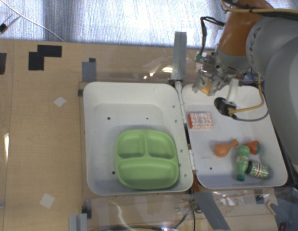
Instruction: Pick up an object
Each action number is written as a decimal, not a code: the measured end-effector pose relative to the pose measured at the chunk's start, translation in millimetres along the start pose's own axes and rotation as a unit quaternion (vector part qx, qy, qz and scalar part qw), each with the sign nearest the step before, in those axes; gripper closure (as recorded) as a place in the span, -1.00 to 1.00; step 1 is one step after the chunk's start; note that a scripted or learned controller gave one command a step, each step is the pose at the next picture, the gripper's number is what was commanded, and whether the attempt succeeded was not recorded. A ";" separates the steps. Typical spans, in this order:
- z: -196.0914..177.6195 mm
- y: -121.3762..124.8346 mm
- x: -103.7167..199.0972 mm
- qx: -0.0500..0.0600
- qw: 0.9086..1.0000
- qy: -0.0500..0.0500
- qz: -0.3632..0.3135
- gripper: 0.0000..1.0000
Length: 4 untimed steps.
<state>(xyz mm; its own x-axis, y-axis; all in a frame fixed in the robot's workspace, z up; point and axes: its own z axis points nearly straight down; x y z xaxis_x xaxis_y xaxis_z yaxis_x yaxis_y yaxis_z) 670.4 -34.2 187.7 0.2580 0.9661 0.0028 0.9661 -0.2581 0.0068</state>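
**End effector high over the right bin, nothing picked yet**

End effector (pixel 209 84) sits at the upper edge of the right bin (pixel 279 170), in the upper right of the frame, below the orange band of the arm (pixel 264 37). We see a cluster of metal parts and cables there, but the view is too cluttered to show us how the end effector is set, so we cannot tell whether it is wide or narrow. We see no object between its parts, and nothing appears lifted off the bin floor.

As we judge it, the task is at its start. Every candidate lies on the floor of the right bin: a small red and white box (pixel 200 121) at the left side of the bin, just below the end effector; an orange pear-shaped toy (pixel 225 147) nearer the middle; a green bottle (pixel 242 161) and a second bottle with a label (pixel 257 170) lying close together in the lower right, with a small orange piece (pixel 254 147) just above them. The red and white box is the nearest to the end effector, though apart from it.

In the left bin (pixel 98 109) we see a green divided plate (pixel 146 159), well apart from the arm.

What remains, in our view, is the whole pick: descend onto one object, close on it, and raise it clear.
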 end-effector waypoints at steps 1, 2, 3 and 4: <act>-24.8 -16.0 57.4 0.001 1.000 0.000 -0.013 1.00; -36.5 -0.8 0.4 0.001 1.000 -0.001 -0.028 1.00; -17.6 -18.2 64.5 0.002 1.000 0.000 -0.030 1.00; -31.5 -11.9 -9.9 0.001 0.994 -0.001 -0.109 1.00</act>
<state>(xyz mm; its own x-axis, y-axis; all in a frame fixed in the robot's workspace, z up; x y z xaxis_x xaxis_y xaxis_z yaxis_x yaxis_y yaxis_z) 656.0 -40.7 219.1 0.0429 0.9991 -0.0005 0.9991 -0.0429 0.0044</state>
